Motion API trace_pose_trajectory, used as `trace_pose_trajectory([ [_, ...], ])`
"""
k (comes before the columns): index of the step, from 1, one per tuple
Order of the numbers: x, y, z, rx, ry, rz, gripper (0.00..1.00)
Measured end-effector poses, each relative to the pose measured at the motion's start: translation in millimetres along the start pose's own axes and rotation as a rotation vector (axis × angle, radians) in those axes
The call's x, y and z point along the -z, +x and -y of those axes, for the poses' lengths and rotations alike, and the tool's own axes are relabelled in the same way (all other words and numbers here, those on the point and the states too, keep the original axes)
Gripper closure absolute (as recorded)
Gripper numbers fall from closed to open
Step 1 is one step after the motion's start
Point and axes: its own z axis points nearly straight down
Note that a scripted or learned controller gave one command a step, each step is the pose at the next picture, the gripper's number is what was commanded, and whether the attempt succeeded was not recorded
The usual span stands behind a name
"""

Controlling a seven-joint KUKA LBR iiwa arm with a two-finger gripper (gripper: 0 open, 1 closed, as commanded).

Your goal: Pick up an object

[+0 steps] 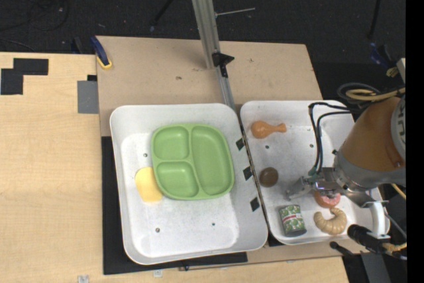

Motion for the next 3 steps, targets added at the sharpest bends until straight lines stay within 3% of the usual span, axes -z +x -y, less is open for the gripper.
trace_pose_trajectory([
  [1,13.6,-6.5,-1.4,-0.007,-0.011,0.014,1.0],
  [2,56.4,-2.1,-2.3,0.001,0.002,0.0,1.0],
  [3,104.4,7.0,-3.2,0.002,0.0,0.001,1.0],
])
